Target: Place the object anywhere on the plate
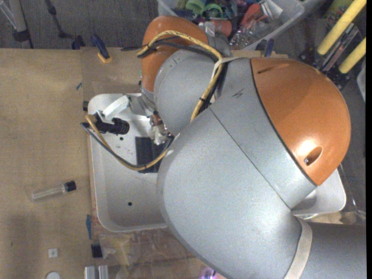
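**One arm covers most of two bins**

The grey arm [232,173] reaches in from the right and takes up the middle and right of the camera view. Its orange band [302,121] is turned up toward the camera. Its wrist bends down into the far end of the left bin [97,185], where the gripper [156,133] sits low over the white floor, close to the far wall. The wrist and cables are in the way, so I cannot tell whether the fingers are spread or closed, or whether anything sits between them.

A flat black rectangular piece [143,149] lies on the bin floor just beside the gripper, on its near side. From this angle I cannot tell whether the two touch, or whether this piece is the task's object. A small dark speck [129,203] sits alone on the bare floor nearer the front of the same bin.

Only a near corner of the right bin [332,205] shows past the arm, and the rest of it is hidden.

On the tan table [40,109], left of the bins, a clear vial with a black cap [53,190] lies on its side, well apart from the bin. Behind the arm stands a tub of bright toys [232,4], with yellow foam tubes [349,22] to its right.
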`<state>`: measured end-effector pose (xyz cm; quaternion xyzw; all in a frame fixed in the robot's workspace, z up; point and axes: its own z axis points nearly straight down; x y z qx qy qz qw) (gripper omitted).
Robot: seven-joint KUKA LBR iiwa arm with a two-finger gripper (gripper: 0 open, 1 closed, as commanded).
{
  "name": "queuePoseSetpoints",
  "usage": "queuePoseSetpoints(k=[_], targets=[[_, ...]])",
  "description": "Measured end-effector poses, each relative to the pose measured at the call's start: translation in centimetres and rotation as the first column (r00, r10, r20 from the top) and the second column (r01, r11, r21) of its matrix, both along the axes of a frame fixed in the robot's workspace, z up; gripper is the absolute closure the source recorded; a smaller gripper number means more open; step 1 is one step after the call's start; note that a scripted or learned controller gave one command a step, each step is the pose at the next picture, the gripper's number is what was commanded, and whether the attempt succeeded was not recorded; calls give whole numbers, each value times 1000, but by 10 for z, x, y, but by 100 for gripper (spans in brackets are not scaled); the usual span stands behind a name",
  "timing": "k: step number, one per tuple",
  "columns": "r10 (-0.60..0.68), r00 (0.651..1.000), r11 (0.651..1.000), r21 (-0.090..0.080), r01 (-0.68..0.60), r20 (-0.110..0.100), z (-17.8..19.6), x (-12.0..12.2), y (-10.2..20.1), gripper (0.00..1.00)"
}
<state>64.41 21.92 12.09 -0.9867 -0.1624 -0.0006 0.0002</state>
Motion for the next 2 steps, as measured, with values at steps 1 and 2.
queuePoseSetpoints(k=[1,2], targets=[[-26,1000,1000,-1,26,-2,66,-104,5,100],[-123,992,992,-1,123,1,109,-81,4,100]])
